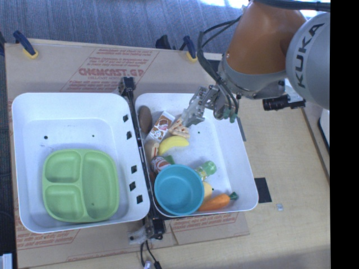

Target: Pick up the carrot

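The carrot (215, 202), orange with a green top pointing right, lies against the front wall of the right bin (242, 150), just right of a blue bowl (178, 190). My gripper (192, 114) hangs over the back part of that bin, above a small tan food piece (179, 129), well away from the carrot and farther back. Nothing is visible in the gripper.
The right bin also holds a yellow banana (173, 144), a green bottle (207, 168), a brown oblong item (145, 118) and a small packet (160, 129). A green divided plate (81, 185) sits in the left bin (33, 116). The grey-and-orange arm (269, 38) looms over the back right.
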`<state>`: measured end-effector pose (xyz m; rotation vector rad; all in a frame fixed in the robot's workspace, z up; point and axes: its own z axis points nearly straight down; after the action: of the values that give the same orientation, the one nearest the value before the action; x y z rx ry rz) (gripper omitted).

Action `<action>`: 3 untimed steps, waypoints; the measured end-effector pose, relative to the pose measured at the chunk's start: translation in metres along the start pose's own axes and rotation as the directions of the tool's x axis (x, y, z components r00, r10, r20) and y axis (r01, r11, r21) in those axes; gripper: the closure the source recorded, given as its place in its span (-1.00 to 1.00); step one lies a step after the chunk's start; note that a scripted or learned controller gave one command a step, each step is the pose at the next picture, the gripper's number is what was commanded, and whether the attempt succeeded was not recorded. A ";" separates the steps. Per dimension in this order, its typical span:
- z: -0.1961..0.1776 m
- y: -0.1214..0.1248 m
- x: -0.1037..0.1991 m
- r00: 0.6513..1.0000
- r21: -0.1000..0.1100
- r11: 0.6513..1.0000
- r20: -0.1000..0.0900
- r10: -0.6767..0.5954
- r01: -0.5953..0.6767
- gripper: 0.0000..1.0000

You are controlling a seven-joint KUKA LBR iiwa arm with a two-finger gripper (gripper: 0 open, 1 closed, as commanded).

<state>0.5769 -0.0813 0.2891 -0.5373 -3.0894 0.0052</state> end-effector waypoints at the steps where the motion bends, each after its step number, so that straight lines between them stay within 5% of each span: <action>1: 0.008 0.038 0.083 0.939 -0.001 0.939 -0.001 0.345 -0.345 1.00; 2: 0.019 0.109 0.097 0.827 -0.001 0.827 0.003 0.562 -0.562 1.00; 3: -0.083 0.088 0.058 0.926 -0.005 0.926 0.011 0.377 -0.377 1.00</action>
<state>0.5526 0.0217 0.3721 -1.1247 -2.9411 0.0057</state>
